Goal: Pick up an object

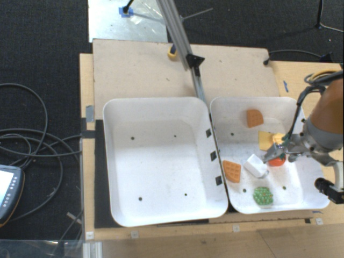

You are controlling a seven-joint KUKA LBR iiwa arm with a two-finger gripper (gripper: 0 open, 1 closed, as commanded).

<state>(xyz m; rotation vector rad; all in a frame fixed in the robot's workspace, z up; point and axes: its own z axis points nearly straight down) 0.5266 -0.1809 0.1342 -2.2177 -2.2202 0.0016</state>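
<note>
hand (273, 156) hides part of red object (278, 162); its grip cannot be told.

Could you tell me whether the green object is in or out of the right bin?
In: the green object lies on the right bin's floor, near its front edge.

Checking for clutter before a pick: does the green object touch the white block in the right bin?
Apart. The camera view shows bare bin floor between the green object and the white block.
</note>
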